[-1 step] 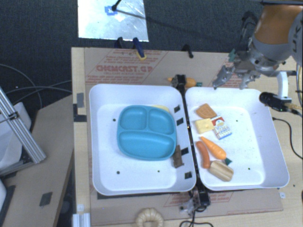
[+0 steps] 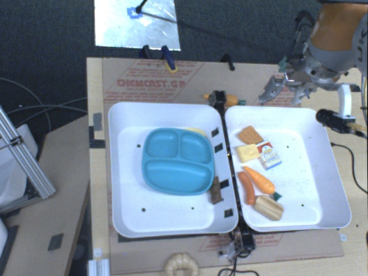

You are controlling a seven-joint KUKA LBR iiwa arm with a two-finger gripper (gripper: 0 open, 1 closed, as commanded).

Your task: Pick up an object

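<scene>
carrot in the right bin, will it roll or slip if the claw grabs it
The carrot looks smooth and tapered, so it may slip toward its thin end. Its round body could roll if nudged sideways. The sausage lies right beside it, so it may get bumped too.

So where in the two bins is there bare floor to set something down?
Right bin: bare floor along its right side and far-right corner. Its left half is crowded: cracker, cheese, small box, carrot, sausage, bread roll. Left bin: the blue tray fills the middle, leaving a bare strip along the near edge.
</scene>
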